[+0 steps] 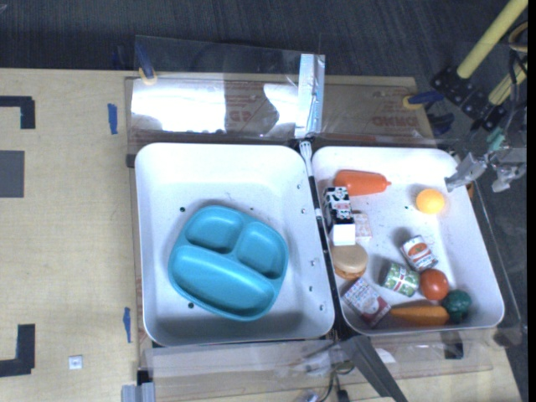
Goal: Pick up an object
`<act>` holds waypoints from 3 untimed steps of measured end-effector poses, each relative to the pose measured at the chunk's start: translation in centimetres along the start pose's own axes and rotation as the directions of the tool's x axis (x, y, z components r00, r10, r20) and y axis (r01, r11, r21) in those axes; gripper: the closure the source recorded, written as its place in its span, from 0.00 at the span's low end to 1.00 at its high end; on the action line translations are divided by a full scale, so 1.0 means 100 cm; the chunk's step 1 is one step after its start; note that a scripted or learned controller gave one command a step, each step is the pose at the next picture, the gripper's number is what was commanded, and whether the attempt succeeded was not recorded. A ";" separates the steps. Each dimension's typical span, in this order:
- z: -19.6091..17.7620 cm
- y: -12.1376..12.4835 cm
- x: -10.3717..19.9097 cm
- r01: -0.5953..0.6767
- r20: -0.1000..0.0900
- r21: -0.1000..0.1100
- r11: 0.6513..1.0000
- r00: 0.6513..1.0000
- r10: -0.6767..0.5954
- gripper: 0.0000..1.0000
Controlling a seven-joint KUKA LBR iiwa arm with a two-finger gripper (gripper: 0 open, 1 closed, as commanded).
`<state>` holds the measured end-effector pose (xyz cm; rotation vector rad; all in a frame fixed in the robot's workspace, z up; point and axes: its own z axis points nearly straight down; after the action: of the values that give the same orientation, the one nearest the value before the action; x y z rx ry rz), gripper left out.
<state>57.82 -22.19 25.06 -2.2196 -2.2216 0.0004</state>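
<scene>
The tool hangs at the right white bin's far right rim, its opening impossible to tell; the round yellow-orange toy fruit lies nearest, just left and nearer the camera

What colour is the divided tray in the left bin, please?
Turquoise blue tray, seen in the camera view.
</scene>
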 end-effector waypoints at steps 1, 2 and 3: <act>0.127 -0.039 0.011 -0.014 0.001 -0.016 1.000 1.000 0.014 0.00; 0.165 -0.041 0.044 -0.328 -0.001 -0.003 0.945 0.945 0.328 0.00; 0.162 -0.089 0.029 -0.350 -0.014 -0.004 0.937 0.937 0.349 0.00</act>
<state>48.92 -19.33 8.89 -2.5755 -1.7897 -0.0209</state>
